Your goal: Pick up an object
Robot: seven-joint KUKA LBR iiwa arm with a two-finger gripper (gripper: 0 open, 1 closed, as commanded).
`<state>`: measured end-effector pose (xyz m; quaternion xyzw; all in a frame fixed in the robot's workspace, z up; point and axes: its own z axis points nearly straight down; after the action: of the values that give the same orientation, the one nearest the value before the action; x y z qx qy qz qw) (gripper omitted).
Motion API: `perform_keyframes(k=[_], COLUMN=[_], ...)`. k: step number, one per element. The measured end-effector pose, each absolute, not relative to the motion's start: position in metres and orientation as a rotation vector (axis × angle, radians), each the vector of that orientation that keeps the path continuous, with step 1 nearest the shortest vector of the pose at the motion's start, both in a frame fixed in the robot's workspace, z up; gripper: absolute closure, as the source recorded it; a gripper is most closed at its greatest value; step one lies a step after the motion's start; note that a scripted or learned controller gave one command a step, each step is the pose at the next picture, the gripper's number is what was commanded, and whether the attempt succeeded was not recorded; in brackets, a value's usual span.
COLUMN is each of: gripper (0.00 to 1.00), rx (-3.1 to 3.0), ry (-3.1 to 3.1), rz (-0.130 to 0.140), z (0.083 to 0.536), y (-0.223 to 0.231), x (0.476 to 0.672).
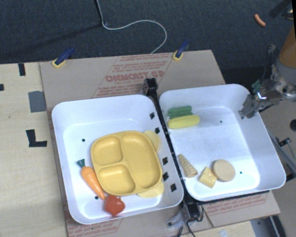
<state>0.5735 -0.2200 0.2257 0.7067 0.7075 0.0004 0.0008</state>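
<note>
Left bin (67, 151) holds a yellow divided plate (125, 162), carrot (92, 182) and tomato (114, 204); right bin (258, 150) holds corn (183, 121), on a cardboard-covered table (132, 74). Whether the jaws are wide or narrow, I cannot tell.

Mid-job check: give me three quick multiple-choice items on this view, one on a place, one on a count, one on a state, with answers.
1. Where is the carrot?
A. left bin
B. right bin
C. on the cardboard

2. How many compartments has the yellow plate?
A. two
B. three
C. five

3. Where is the gripper?
A. over the plate
B. at the right bin's right rim
C. above the carrot

Answers:
1 A, it lies beside the plate in the left bin.
2 B, three hollows show.
3 B, it sits at the right bin edge, away from the corn cob.
</note>
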Motion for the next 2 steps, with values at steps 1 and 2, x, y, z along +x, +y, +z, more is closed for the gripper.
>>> perform_keyframes(k=[1, 2], gripper=[1.0, 1.0], rx=[2.215, 2.215], ry=[2.231, 2.231], rz=[0.002, 0.001], z=[0.235, 0.23], y=[-0.162, -0.105], x=[0.576, 0.588])
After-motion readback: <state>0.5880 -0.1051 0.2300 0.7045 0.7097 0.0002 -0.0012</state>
